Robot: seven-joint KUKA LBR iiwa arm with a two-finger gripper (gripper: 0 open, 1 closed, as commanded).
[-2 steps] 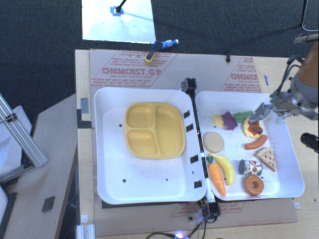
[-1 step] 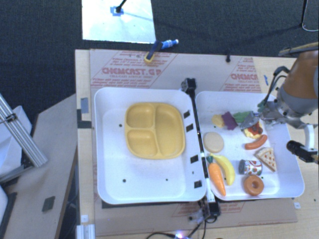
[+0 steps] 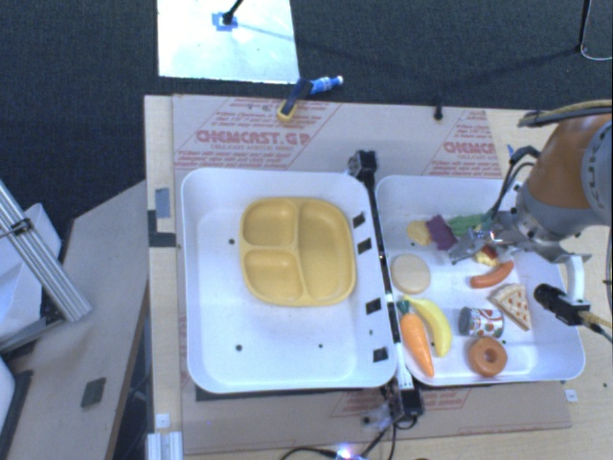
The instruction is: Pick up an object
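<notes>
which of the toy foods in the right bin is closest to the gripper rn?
The red sausage, lying just below the gripper. The pizza slice, donut, banana and carrot all sit farther toward the bin's front edge.

**Surfaces on my bench feed**

I see two smooth white plastic bins (image 3: 215, 353), slightly glossy. The yellow divided plate (image 3: 295, 251) looks like matt plastic. The toy food, banana (image 3: 433, 322), carrot (image 3: 416, 345) and donut (image 3: 488, 356), looks like smooth, shiny plastic. The bench sheet (image 3: 249, 137) reads as printed protective paper. The floor (image 3: 77, 75) looks like rough dark carpet.
</notes>
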